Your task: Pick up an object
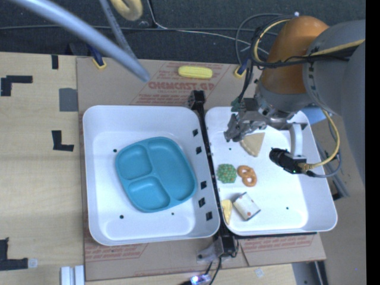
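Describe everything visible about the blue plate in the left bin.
The blue plate is a rounded-corner tray, plastic by its look, split by raised ridges into three compartments: two toward the far side, one wider toward the near side. It lies flat, turned at an angle, on the floor of the left bin, near its middle. Its compartments hold nothing, and nothing else touches it.

Surface [35, 177]: pale wood-grain top with black angular marks. Cardboard sheet [172, 85]: brown, red printed lettering, laid flat on the surface under the bins. Far strip [190, 10]: dark carpet-like covering, thin cables trailing across it. Lighting: even, soft shadows.
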`<control>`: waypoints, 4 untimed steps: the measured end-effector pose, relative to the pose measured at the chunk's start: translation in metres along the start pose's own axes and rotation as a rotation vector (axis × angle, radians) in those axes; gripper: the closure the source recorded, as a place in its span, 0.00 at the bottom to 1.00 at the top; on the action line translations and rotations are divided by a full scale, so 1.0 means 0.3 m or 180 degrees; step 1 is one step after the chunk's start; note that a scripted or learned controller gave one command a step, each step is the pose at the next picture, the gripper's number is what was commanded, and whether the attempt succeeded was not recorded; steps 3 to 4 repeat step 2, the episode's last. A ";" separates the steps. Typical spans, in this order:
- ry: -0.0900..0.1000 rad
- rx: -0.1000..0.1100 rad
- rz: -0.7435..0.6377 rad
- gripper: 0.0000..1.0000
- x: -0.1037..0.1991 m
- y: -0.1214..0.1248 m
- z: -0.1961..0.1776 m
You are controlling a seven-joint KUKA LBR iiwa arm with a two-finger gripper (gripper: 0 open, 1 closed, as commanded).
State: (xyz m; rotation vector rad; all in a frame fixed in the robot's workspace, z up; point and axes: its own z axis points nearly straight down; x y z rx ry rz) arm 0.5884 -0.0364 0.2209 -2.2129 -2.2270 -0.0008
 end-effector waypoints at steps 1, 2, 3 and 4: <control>0.0000 -0.0002 -0.0004 1.00 0.185 -0.018 -0.032; -0.0005 0.0006 0.0001 1.00 0.352 -0.047 0.010; -0.0005 0.0006 0.0001 1.00 0.352 -0.047 0.010; -0.0005 0.0006 0.0001 1.00 0.352 -0.047 0.010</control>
